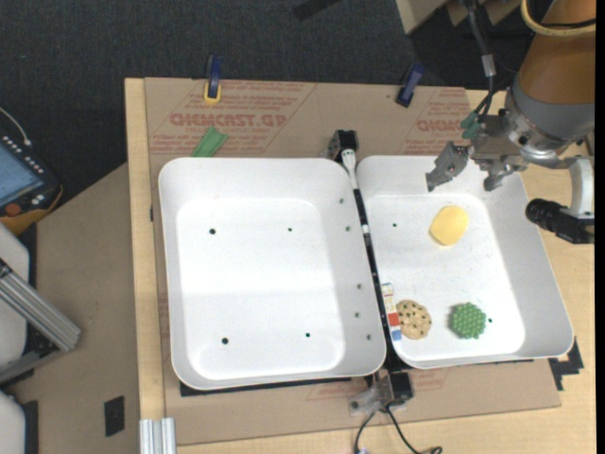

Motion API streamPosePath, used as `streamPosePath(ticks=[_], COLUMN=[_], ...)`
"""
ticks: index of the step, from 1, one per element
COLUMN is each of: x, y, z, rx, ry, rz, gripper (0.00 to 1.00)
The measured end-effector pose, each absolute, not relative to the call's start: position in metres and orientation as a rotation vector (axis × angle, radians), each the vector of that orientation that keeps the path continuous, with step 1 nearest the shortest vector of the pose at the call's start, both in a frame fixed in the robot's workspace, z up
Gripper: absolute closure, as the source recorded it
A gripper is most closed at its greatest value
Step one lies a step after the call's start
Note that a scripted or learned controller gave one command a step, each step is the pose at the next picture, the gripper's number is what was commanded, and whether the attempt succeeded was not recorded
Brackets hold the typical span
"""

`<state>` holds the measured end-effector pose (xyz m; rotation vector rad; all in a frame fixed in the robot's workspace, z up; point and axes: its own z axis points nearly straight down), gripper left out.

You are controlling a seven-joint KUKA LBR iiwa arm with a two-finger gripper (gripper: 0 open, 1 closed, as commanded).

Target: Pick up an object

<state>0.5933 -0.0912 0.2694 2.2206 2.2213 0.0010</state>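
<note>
Dark carpet surrounds the table (pixel 284 102), which bears two shallow white bins. At two o'clock the gripper (pixel 470 165) hangs spread wide, seemingly empty, over the right bin (pixel 539 282). Below it lie a round yellow lump (pixel 449 224), a speckled cookie (pixel 413 319) and a green knobbly ball (pixel 467 320).

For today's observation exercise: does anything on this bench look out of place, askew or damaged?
Nothing looks spilled or damaged. The yellow lump, cookie and green ball lie apart in the right bin. One oddity: a small green piece lies on the cardboard, outside the left bin.
</note>
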Motion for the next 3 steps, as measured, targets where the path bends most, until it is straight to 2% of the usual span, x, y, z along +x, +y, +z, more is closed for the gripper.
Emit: streamPosePath(ticks=[1,2,3], x=[0.641,0.639,0.592], y=[-0.158,-0.154,-0.215], z=[0.394,0.397,0.316], rx=[2.212,2.216,2.235], ry=[2.204,2.216,2.217], rz=[0.012,0.003,-0.010], gripper=[0.00,1.00,1.00])
